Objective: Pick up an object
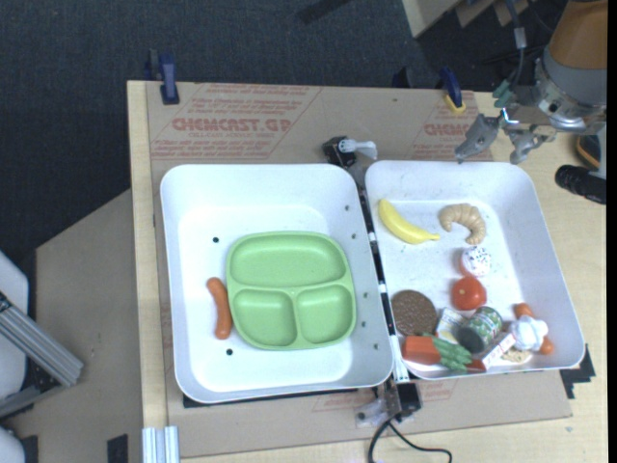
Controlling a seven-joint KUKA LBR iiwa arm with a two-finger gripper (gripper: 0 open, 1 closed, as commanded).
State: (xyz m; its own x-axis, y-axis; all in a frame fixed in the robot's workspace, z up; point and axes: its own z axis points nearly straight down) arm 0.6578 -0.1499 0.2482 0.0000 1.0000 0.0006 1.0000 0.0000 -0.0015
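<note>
Two shallow white bins sit side by side on a cardboard-topped bench. The left bin (183, 258) holds a green three-compartment plate (289, 290) with an orange sausage (221, 308) lying just beside its left edge. The right bin (549, 258) carries toy food: a yellow banana (405, 223) and a tan croissant (466, 220) near the back, a red tomato (469, 292) and a brown patty (415, 309) lower down. The gripper (503, 133) hangs above the right bin's far rim, fingers spread apart, holding nothing.
</note>
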